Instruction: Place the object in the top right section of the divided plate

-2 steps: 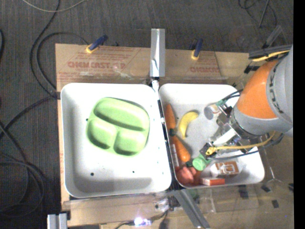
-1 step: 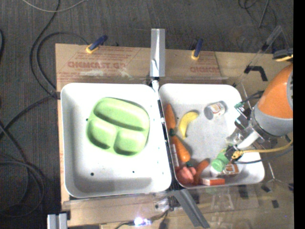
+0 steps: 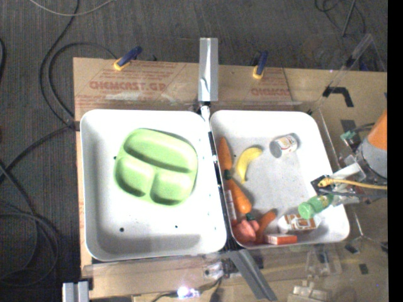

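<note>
Bottle point(image 3: 313, 206), green, lies in right bin point(image 3: 296, 121) by its right wall, long axis slanting, lower end pointing left. Gripper point(image 3: 332, 194) just beside it; you cannot tell its grip. Divided plate point(image 3: 156, 167) in left bin point(image 3: 101, 231).

Divided plate point(image 3: 157, 167): one, green
White bins point(image 3: 101, 231): two, one under the plate, one to its right
Carrots point(image 3: 224, 154): two, just right of the plate
Banana point(image 3: 247, 162): one
Can point(image 3: 284, 145): one
Green bottle point(image 3: 313, 207): one
Clamps point(image 3: 128, 57): two, beyond the plate
</note>
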`<state>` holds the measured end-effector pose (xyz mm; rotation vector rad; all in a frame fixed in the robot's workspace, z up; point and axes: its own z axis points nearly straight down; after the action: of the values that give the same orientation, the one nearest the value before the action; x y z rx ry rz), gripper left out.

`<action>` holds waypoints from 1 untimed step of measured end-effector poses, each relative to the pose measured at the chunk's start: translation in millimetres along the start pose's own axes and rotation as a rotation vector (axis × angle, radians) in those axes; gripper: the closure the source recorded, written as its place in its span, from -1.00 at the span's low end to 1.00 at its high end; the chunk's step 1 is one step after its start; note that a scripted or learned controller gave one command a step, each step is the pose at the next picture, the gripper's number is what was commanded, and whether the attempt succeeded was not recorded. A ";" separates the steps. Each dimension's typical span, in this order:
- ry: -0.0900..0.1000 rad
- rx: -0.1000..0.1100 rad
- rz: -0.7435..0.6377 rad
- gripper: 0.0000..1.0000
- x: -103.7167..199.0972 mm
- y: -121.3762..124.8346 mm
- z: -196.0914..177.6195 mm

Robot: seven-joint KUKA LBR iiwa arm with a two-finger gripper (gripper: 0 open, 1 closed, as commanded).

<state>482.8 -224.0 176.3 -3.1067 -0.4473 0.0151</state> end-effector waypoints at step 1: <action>0.008 0.004 0.065 1.00 4.3 -2.4 83.4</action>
<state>485.4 -220.4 92.9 -3.1146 -0.3456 0.0031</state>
